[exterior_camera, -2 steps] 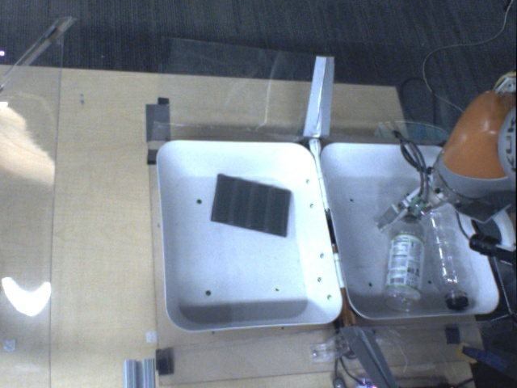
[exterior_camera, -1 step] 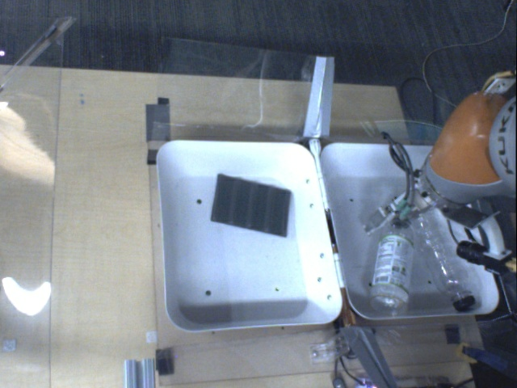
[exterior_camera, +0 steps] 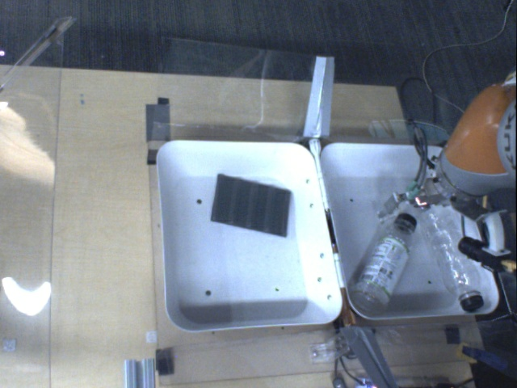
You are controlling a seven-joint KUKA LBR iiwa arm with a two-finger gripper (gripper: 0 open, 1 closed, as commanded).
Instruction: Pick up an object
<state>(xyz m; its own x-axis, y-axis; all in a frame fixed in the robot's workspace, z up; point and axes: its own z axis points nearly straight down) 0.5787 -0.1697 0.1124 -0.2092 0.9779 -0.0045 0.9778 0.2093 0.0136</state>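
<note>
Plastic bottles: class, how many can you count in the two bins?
2. One clear bottle lies slanted in the middle of the right bin. A second, with a dark cap, lies near that bin's right wall, partly hidden by the arm.

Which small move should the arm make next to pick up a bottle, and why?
Probably a short move down and toward the left, onto the clear plastic bottle. It lies on its side in the right bin, cap end toward the arm. A second bottle lies beside it, so aiming at the bottle's middle seems safer.
</note>
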